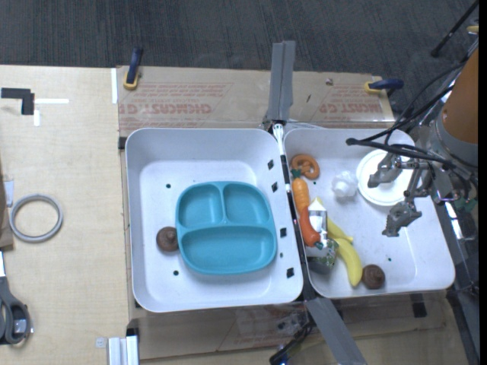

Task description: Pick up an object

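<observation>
The gripper point(394, 196) hangs over the right side of the right bin point(426, 276) with its two fingers apart and nothing between them, so the step in hand looks like the approach before a grasp. The candidates lie apart from it on the bin's left side: a carrot point(303, 201), a banana point(348, 256), a pretzel point(305, 165) and a brown ball point(373, 276). The next move probably calls for shifting over one item, descending, then closing.

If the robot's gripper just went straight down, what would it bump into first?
Probably the bare white floor of the right bin. The gripper hangs over a free patch beside the white round lid, though depth is hard to judge.
</observation>
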